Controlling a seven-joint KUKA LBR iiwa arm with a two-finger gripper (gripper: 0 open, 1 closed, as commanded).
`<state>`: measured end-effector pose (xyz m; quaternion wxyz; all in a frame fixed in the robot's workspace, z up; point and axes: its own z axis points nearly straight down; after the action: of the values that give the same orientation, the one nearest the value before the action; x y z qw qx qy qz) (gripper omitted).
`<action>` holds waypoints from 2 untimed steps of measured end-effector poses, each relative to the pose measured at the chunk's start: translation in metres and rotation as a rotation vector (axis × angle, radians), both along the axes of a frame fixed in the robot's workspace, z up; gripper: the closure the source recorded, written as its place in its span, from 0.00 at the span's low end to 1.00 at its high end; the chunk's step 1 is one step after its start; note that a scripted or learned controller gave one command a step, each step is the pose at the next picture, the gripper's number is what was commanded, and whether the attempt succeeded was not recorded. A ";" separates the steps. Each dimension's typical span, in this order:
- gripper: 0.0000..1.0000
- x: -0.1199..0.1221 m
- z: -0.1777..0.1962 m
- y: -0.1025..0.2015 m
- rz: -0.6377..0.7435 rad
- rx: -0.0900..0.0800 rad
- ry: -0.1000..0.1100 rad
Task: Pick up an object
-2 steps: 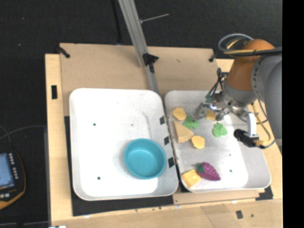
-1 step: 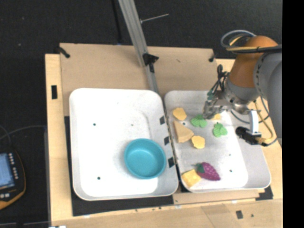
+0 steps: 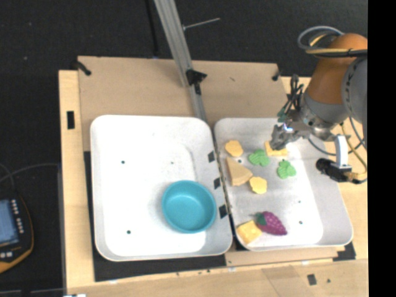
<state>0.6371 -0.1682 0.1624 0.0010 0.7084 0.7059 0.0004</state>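
The right bin point(image 3: 309, 228) holds several small toy foods: a yellow piece point(image 3: 233, 148), a tan wedge point(image 3: 238, 172), a yellow lump point(image 3: 258, 185), two green pieces point(image 3: 259, 158) point(image 3: 286, 169), a yellow block point(image 3: 249, 232) and a purple grape bunch point(image 3: 271, 223). My gripper point(image 3: 280, 138) hangs low over the bin's far side, right above another yellow piece point(image 3: 272, 148) that its tip partly hides. The view does not let me see how the gripper stands around that piece.
The left bin point(image 3: 124, 147) contains a blue bowl point(image 3: 188, 206) near its front right. A slanted metal pole point(image 3: 176, 39) rises behind the bins. The grey arm with its orange band point(image 3: 328, 82) and cables point(image 3: 337, 159) occupies the right side.
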 end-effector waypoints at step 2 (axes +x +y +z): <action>1.00 -0.006 0.088 -0.002 0.003 -0.001 -0.003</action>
<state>0.6308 -0.1697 0.2507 0.0024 0.7072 0.7070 0.0013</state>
